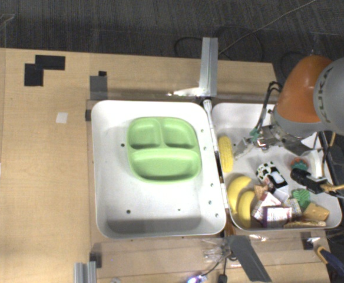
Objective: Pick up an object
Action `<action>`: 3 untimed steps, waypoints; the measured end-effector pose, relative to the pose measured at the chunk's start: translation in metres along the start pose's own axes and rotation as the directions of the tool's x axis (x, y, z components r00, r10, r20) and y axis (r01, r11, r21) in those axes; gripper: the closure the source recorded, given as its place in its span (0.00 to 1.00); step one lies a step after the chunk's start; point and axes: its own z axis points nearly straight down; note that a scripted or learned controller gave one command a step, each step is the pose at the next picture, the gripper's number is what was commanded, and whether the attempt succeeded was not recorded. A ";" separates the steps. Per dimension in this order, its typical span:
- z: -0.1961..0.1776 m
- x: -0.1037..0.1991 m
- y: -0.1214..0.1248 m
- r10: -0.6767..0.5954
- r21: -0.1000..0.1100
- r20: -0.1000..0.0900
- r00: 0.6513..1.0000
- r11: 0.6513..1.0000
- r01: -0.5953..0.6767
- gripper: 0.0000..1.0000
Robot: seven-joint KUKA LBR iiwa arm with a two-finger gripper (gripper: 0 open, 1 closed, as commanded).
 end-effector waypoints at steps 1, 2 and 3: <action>0.015 -0.039 -0.089 0.055 -0.010 0.006 0.998 0.998 -0.055 0.00; 0.007 -0.037 -0.085 0.054 -0.013 0.002 0.999 0.998 -0.054 1.00; -0.074 -0.002 -0.035 0.211 0.002 0.001 0.978 0.978 -0.211 1.00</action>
